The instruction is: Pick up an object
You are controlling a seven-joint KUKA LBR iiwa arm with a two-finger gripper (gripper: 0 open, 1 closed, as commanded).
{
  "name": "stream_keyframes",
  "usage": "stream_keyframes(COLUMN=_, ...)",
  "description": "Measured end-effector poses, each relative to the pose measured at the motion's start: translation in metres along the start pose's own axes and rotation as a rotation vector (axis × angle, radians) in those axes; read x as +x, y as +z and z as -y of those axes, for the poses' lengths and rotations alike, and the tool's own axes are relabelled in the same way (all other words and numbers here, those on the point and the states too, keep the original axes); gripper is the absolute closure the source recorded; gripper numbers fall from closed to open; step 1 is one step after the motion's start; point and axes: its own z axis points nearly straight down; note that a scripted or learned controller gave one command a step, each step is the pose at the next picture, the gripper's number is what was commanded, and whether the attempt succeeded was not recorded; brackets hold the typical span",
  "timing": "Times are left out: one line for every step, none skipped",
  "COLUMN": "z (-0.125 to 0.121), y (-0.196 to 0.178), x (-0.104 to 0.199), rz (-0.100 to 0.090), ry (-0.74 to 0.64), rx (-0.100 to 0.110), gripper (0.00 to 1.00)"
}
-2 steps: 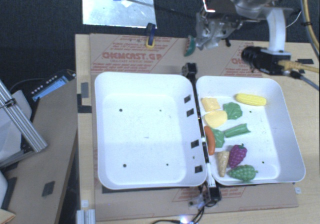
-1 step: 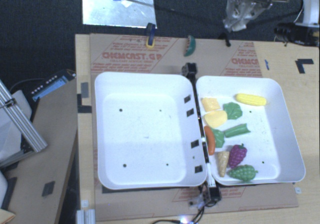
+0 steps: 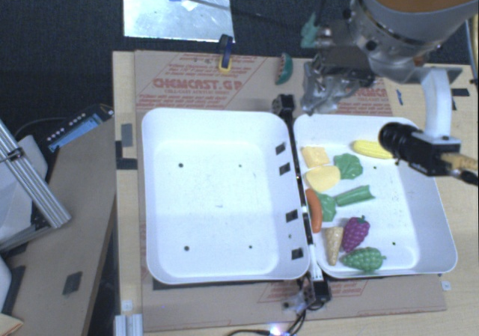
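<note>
Camera view: gripper (image 3: 326,95) hangs above far edge of right bin (image 3: 430,211), nothing visible between its fingers; how far open, cannot tell. Toy food clusters along bin's left side: yellow block (image 3: 314,156), carrot (image 3: 314,211), purple grapes (image 3: 356,232), green pepper (image 3: 353,195); corn (image 3: 372,150) farther right. Likely light, stiff, smooth plastic, slippery. Best bet: pepper, apart from its neighbours, pinched across narrow middle.
</note>
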Motion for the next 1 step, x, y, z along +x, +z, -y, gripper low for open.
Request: stream_keyframes(z=-0.1096, y=0.0014, x=-0.0277, rz=0.005, ry=0.016, rx=-0.007, gripper=1.00)
